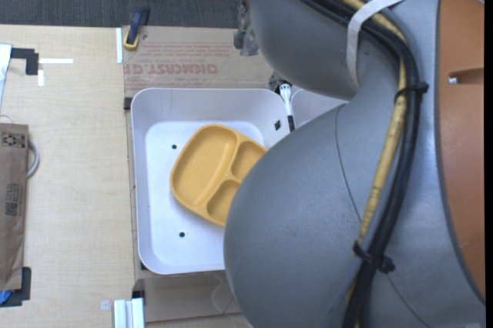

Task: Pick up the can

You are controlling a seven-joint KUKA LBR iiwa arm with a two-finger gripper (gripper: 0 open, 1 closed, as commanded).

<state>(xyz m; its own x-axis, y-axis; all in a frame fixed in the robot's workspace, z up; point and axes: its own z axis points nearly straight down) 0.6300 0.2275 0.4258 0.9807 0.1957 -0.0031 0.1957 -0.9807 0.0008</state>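
Observation:
The grey arm (362, 165) with its orange band (466, 126) covers the right half of the camera view and hides most of the right bin (308, 107). The left white bin (150, 165) holds a yellow divided plate (204, 172), lying tilted near the bin's middle and partly under the arm.
A brown cardboard sheet (185, 61) lies behind the left bin. The wooden bench top (69, 165) stretches to the left, with a brown paper bag (14, 195) at its left edge. Cables (385, 165) run along the arm.

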